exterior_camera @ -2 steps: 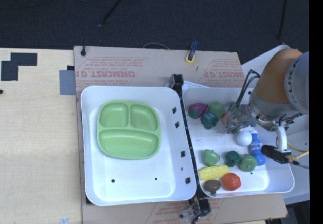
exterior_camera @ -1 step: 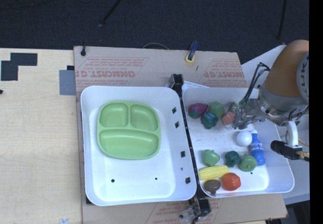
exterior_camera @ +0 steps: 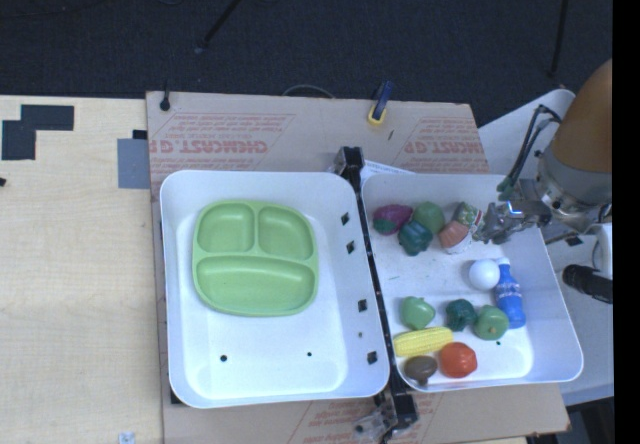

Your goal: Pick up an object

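Observation:
The right bin (exterior_camera: 556, 352) holds several toy foods. At its far side lie a purple piece (exterior_camera: 392, 219), a green piece (exterior_camera: 429, 215), a teal piece (exterior_camera: 414, 238) and a small pink-and-green piece (exterior_camera: 457, 230). My gripper (exterior_camera: 497, 222) hangs low over the bin's far right part, just right of the pink-and-green piece and above a white ball (exterior_camera: 484, 274). A blue bottle (exterior_camera: 510, 297) lies beside the ball. Nearer the front are a green pepper (exterior_camera: 418, 312), a dark green piece (exterior_camera: 460, 313), a green apple (exterior_camera: 490, 323), a corn cob (exterior_camera: 423, 340), a red tomato (exterior_camera: 457, 360) and a brown piece (exterior_camera: 420, 368).
The left bin (exterior_camera: 200, 362) carries a green divided plate (exterior_camera: 255, 258). A black divider (exterior_camera: 366, 262) runs between the two bins. The arm's orange band (exterior_camera: 590, 122) rises at the right edge, with cables beside it. A yellow and blue clamp (exterior_camera: 379, 104) sits on the cardboard behind.

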`<state>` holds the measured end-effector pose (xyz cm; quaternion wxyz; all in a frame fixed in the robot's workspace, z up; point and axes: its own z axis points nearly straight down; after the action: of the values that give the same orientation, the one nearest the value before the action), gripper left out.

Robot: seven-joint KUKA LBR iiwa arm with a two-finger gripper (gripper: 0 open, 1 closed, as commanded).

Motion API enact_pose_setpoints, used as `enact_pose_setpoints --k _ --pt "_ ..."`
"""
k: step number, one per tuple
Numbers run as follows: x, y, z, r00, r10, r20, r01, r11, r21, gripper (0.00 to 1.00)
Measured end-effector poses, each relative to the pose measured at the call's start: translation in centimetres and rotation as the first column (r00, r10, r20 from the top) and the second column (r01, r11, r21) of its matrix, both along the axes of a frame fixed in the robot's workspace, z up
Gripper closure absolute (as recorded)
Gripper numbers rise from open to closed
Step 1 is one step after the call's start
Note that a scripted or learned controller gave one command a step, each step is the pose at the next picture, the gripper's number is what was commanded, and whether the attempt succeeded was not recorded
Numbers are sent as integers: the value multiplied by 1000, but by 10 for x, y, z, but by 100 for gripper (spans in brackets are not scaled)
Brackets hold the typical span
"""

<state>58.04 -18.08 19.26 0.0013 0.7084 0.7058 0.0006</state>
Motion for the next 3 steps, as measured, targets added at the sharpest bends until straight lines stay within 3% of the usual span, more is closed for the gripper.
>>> enact_pose_setpoints --k 1,3 --pt "1 -1 37 1000 4 0 -4 1000 1 100" --pt "16 101 22 1000 8 -6 -8 1000 4 100"
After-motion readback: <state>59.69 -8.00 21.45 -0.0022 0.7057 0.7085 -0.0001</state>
